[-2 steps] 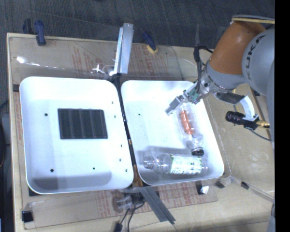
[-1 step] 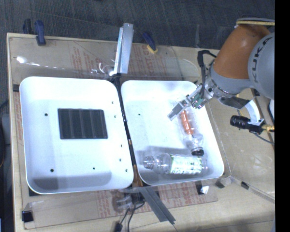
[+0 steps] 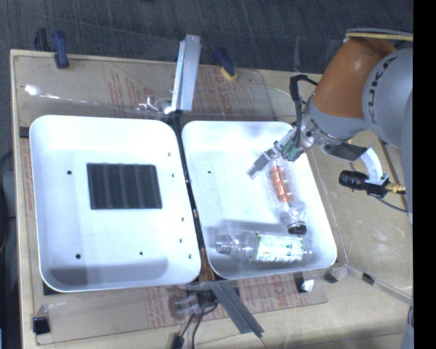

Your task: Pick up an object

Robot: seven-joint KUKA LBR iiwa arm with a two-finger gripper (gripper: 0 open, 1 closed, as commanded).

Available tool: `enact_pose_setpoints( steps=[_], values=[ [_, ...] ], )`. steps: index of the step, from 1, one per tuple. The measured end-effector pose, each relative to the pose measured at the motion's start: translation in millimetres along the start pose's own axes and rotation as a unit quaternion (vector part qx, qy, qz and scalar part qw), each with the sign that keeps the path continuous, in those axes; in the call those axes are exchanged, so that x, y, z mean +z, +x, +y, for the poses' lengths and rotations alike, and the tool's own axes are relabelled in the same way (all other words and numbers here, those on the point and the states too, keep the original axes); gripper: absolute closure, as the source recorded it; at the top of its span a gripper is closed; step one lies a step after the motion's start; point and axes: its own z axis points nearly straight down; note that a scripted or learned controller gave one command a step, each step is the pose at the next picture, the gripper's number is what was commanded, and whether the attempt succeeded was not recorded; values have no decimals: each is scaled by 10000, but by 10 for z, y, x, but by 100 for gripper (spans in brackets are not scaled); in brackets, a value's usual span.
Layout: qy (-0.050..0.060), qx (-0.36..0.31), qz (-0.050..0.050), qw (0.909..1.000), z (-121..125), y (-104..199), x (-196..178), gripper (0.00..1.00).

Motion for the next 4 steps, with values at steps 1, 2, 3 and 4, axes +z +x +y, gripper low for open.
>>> enact_pose_setpoints(
  steps=[1, 2, 3, 4],
  values=[
    [-8, -126, -11, 9999, 53, -32, 47, 0],
    [2, -655, 6, 9979, -348, 287, -397, 0],
    [-3, -1035, -3, 9946, -122, 81, -47, 0],
    [7, -1620, 17, 9868, -259, 195, 68, 0]
  ],
)
